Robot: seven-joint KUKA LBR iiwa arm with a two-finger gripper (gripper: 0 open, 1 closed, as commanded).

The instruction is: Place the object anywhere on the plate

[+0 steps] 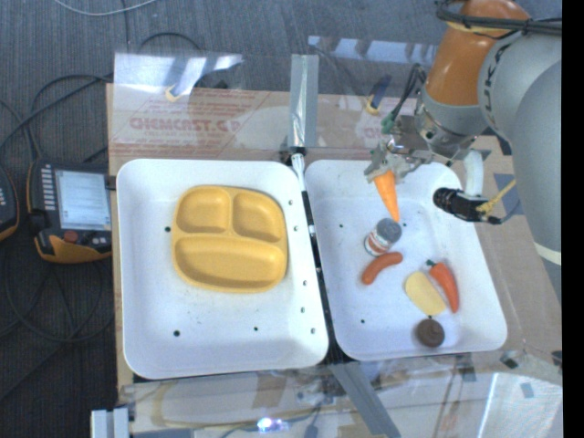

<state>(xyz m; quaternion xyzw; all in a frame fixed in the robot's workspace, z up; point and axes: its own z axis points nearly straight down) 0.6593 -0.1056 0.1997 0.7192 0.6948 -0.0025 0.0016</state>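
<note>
Nearest my camera, at the front edge of the right bin [474,331], sits a dark round piece [430,333]; it plays no part yet. I take the task's thing to be the orange carrot [389,193], which hangs point-down at the back of that bin, its thick top caught between the fingers of the end effector [394,164]. So the end effector is closed narrowly on the carrot, gripping from directly above, presumably so it can be carried clear of the bin walls. Just below its tip lie a small grey-capped item [382,235] and a sausage [381,267]; a yellow slice [423,293] and a second carrot [445,285] rest toward the right edge. My destination, the yellow divided plate [230,237], lies centred in the left bin [146,327], well apart across the dividing rims.
</note>
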